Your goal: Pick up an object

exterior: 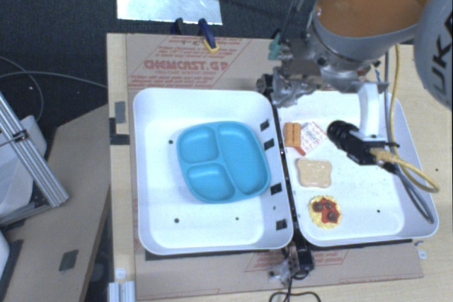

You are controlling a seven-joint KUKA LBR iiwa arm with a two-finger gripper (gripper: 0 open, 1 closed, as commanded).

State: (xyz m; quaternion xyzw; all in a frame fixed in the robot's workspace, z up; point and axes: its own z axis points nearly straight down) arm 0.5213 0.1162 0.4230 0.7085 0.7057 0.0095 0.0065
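Round piece: nearest of the small things, yellow with red topping; we see it lying flat in the right bin, close to the near wall.
Toast slice: pale beige, just beyond the round piece and apart from it.
Left bin: it holds a blue plate with three compartments, lying flat about the middle.
Orange roll: by the right bin's left wall, farther off than the toast slice; we take it for a toy sausage, though it is small.
Packet: red and white, just right of the orange roll, seemingly touching it.
Gripper: over the far left corner of the right bin, beyond the orange roll and apart from it; we cannot tell whether it is open or closed.
Cardboard sheet: under both bins, red print showing at the far side.
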